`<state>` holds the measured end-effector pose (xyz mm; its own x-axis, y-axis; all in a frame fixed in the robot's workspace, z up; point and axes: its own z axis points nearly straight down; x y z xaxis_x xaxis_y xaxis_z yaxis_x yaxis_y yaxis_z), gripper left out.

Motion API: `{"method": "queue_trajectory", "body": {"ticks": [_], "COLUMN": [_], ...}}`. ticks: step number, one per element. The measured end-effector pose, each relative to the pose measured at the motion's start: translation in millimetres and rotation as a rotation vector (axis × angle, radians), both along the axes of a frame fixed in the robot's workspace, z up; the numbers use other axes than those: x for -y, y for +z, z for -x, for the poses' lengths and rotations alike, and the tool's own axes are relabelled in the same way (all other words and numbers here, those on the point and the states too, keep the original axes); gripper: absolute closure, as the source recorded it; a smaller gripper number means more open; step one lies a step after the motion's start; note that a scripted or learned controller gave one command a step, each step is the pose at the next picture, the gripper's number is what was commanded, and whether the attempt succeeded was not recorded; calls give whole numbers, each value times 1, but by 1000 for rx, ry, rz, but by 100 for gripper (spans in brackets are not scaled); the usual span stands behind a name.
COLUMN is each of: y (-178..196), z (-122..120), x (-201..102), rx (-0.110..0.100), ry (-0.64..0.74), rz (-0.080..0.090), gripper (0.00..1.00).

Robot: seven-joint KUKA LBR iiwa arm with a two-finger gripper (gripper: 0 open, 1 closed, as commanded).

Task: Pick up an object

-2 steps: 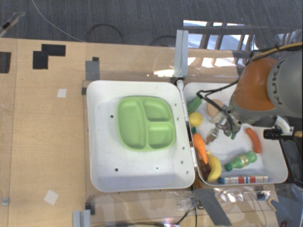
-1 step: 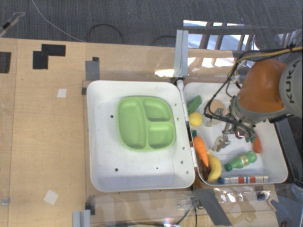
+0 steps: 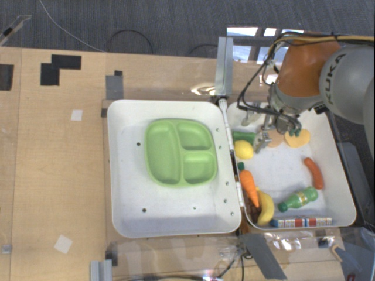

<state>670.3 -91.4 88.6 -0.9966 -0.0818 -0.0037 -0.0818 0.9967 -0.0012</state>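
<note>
My gripper point(image 3: 265, 138) hangs low over the back left part of the right bin point(image 3: 345, 206), reaching in from the right. Just left of it lie a green item point(image 3: 243, 137) and a yellow lemon point(image 3: 244, 151) against the bin's left wall. A flat orange-yellow piece point(image 3: 298, 137) sits just right of the gripper. Further forward are a red sausage point(image 3: 314, 173), a green bottle point(image 3: 299, 199), an orange carrot point(image 3: 249, 184), a yellow banana point(image 3: 266, 208) and a long striped box point(image 3: 302, 222). I see nothing held in the gripper.
The left bin point(image 3: 126, 209) holds a green divided plate point(image 3: 179, 152). A raised rim point(image 3: 231, 168) separates the two bins. Cables loop around the arm's orange wrist band point(image 3: 304, 66). Wooden bench surface point(image 3: 53, 174) stretches to the left.
</note>
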Motion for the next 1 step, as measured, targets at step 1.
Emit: {"method": "queue_trajectory", "body": {"ticks": [1], "y": [85], "z": [-2], "x": [55], "rx": [13], "ry": [397], "rz": [6], "gripper": [0]}}
